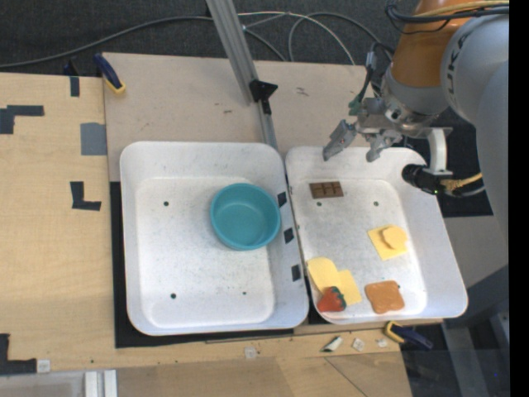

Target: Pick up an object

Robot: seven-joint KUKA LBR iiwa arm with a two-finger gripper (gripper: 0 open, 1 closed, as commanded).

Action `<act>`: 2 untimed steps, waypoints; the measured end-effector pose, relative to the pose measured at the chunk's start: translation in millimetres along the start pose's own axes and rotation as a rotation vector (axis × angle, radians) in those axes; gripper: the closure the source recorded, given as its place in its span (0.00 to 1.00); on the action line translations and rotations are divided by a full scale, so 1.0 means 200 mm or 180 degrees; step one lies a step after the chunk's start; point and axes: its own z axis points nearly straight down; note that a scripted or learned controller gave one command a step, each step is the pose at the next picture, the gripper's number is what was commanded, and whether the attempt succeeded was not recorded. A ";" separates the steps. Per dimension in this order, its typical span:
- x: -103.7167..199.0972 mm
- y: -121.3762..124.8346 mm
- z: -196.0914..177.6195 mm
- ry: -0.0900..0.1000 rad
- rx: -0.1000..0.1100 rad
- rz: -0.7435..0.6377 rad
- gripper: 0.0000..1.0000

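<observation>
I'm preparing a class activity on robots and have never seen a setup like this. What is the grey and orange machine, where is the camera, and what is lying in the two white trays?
The machine is a robot arm, reaching in from the right. At its end is a two-finger gripper, open with nothing between its fingers, above the far edge of the right bin. The single camera sits above the bench, looking down at a slant. The left bin holds a teal bowl. The right bin holds a small brown block, a yellow piece, an orange-brown piece, and a yellow piece with a red item against it. The job is to pick up an object; nothing is held.
</observation>
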 end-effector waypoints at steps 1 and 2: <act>0.00 0.00 0.00 -0.0001 0.0000 -0.0001 0.00; -0.02 -0.01 0.32 -0.0002 0.0019 0.0002 0.00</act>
